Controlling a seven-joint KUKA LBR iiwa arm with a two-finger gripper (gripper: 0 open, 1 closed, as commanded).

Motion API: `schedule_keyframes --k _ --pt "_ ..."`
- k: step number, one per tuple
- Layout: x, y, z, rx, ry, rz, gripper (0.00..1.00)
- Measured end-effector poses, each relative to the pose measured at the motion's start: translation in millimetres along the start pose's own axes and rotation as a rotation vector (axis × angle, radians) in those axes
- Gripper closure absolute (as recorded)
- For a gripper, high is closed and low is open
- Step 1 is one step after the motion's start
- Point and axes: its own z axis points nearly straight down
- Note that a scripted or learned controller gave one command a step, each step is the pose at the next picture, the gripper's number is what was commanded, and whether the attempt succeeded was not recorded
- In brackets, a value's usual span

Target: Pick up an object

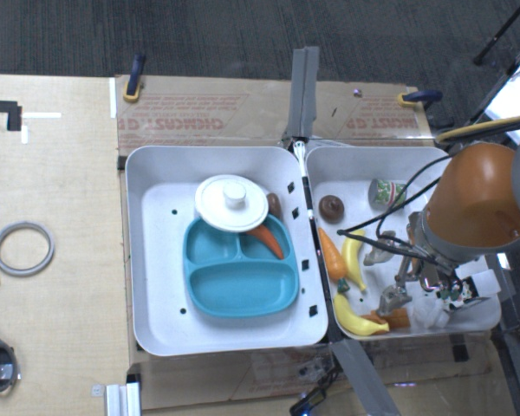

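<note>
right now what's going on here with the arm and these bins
The grey arm with the orange band has reached into the right white bin, its gripper low beside two yellow bananas and an orange carrot. The left white bin holds a blue divided tray with a white lid.

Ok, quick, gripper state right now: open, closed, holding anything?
Gripper: low in the right bin, just above the banana; open or closed cannot be told, nothing visibly held.
</note>
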Motion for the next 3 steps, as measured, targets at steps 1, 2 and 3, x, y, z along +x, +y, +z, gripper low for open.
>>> schedule_keyframes --k 1,2,3 --pt "-56 -109 2 0.001 0.008 -0.004 0.00" --pt "-3 -60 1 -0.001 0.006 0.021 0.00" --pt "-72 -10 3 -0.001 0.009 0.300 0.00"
